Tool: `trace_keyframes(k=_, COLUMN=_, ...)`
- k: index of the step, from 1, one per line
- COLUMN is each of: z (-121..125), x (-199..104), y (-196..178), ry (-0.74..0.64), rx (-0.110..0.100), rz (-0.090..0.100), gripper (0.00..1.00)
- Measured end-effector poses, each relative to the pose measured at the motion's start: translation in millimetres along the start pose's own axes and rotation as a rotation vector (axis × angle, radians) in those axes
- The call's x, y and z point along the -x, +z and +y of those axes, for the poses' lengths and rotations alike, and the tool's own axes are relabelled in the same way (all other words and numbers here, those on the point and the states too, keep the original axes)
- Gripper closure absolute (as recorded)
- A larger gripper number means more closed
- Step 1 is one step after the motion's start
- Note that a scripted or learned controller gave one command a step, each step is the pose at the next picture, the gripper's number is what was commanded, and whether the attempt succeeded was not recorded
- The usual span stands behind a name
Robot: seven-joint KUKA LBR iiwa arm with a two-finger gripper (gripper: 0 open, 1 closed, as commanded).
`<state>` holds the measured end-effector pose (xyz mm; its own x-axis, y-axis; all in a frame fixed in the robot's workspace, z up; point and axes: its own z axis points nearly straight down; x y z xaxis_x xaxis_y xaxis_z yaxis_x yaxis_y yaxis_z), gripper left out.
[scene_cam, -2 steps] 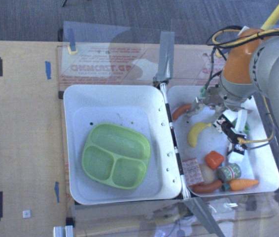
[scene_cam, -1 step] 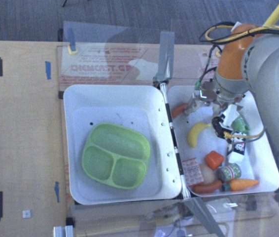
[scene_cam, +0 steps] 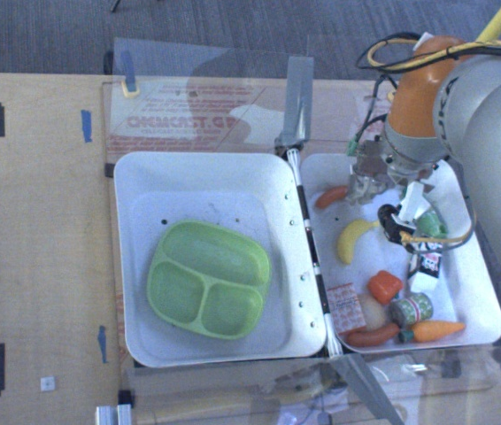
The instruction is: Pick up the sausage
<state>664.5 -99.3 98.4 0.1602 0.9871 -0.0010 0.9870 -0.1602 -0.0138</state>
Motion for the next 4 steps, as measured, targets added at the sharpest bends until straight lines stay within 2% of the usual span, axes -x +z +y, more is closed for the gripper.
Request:
trace_keyframes(k=1, z=-0.7, x=3.1, y=-0.1, ry=0.003, rx=-0.003, rz=-0.004, gripper=0.00)
trace_keyframes(k=2, z=-0.7, x=3.1, y=-0.1, ry=0.003, rx=-0.003, rz=-0.004, gripper=0.00)
trace_keyframes(k=3, z=0.3, x=1.4, y=-11.0, ry=0.000, rx=0.001, rz=-0.002, gripper=1.00)
trace_keyframes(k=4, z=0.2, x=1.3, y=-10.9, ry=0.000, rx=0.000, rz=-0.002, gripper=0.00)
